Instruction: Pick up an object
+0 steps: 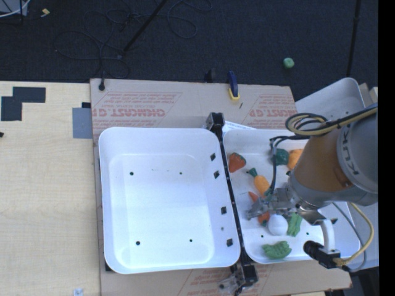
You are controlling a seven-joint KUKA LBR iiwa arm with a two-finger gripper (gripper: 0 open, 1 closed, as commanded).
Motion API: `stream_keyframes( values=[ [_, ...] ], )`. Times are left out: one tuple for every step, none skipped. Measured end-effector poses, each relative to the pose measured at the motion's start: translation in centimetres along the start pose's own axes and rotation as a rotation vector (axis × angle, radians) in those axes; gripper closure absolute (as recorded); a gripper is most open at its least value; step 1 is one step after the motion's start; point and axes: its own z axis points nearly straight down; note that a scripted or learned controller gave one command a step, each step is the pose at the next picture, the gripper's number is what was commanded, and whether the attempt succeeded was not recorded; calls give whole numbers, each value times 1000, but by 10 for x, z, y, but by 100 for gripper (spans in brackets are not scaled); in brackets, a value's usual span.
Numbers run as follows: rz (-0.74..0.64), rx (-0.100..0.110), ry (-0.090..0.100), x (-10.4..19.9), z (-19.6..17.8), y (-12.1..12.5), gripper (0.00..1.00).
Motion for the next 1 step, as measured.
stream_keyframes(
  values=[
    [-5, -7, 0, 19, 0, 38, 0]
  ],
)
